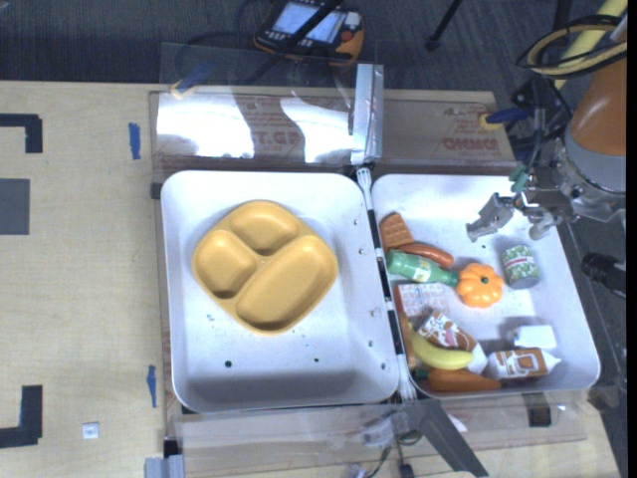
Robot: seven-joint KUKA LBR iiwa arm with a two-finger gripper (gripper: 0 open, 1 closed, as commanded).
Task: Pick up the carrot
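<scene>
Gripper [513, 216] hovers with fingers apart and holding nothing over the right bin [438, 189], just above a small can [519, 265], well apart from the carrot [423, 254].

Divided plate [264, 264] in left bin [189, 366]; toy foods in right bin [577, 337].

Carrot [424, 255] hemmed by pumpkin [480, 286] and bin wall [376, 257]; open above.

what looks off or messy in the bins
Nothing spilled or broken. The right bin has its toys crowded along the left and front walls, with the banana lying partly over the carrot. The yellow plate sits neatly.
</scene>
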